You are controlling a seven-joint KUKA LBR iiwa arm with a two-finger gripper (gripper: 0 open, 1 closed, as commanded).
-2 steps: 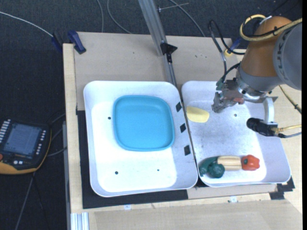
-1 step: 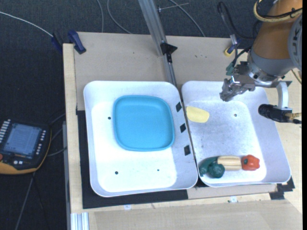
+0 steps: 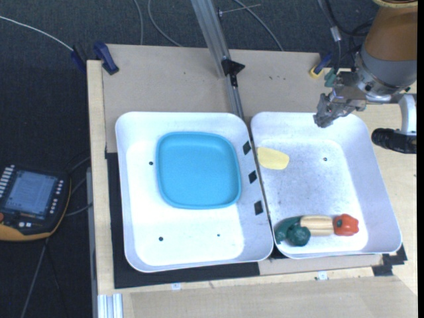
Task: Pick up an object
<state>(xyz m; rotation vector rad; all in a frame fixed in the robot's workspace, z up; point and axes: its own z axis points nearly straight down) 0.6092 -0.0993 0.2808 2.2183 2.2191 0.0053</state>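
I see the end effector (image 3: 324,118) above the right bin's (image 3: 371,177) far rim, its opening unreadable to me, with the red object (image 3: 345,224) by the near rim.

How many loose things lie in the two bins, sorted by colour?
Blue: 1, the blue plate in the left bin.
Yellow: 1, the yellow piece in the right bin.
Green: 1, the green item, right bin.
Tan: 1, the tan item, right bin.
Red: 1, the red item, right bin.
Total: 5.
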